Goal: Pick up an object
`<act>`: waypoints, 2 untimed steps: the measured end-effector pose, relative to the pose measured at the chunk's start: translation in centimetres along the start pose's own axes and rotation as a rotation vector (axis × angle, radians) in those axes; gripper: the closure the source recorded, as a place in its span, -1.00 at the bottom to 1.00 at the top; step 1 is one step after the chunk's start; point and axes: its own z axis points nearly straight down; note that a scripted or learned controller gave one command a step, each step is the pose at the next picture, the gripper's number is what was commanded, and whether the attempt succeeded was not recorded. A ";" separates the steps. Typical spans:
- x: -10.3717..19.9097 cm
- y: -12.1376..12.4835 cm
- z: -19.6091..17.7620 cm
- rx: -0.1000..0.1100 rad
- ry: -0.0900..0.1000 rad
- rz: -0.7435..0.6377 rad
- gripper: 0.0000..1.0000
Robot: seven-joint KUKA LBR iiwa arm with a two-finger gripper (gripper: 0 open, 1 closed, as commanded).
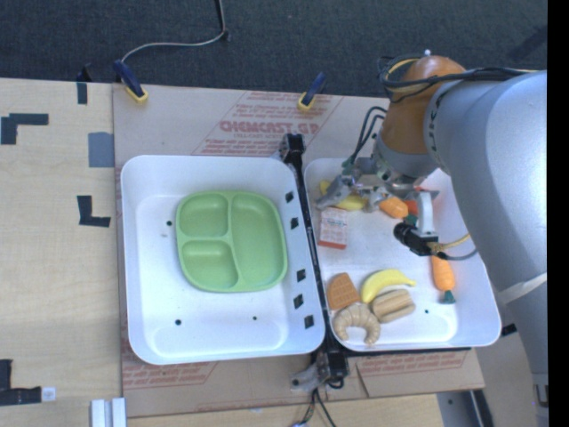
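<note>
My gripper [340,190] is low over the back left corner of the right bin [476,327], reaching in from the right under the orange wrist band. A small yellow piece [353,204] lies right beneath it and partly hidden by it. Just in front sits a small red and white carton [333,229]. An orange piece [394,207] lies to the gripper's right. Nothing can be seen held.
The right bin also holds a carrot [443,274], a banana [387,281], a croissant [360,323], a bread slice [342,290] and a bread roll [393,305] along its front. A green divided plate [231,241] lies in the left bin [147,327]. The bins' shared wall runs just left of the gripper.
</note>
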 end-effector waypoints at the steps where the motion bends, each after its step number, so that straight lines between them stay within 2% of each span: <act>1: -0.3 1.6 0.1 0.013 0.004 0.000 -1.00; 2: -0.1 1.6 0.1 0.011 -0.001 0.002 -1.00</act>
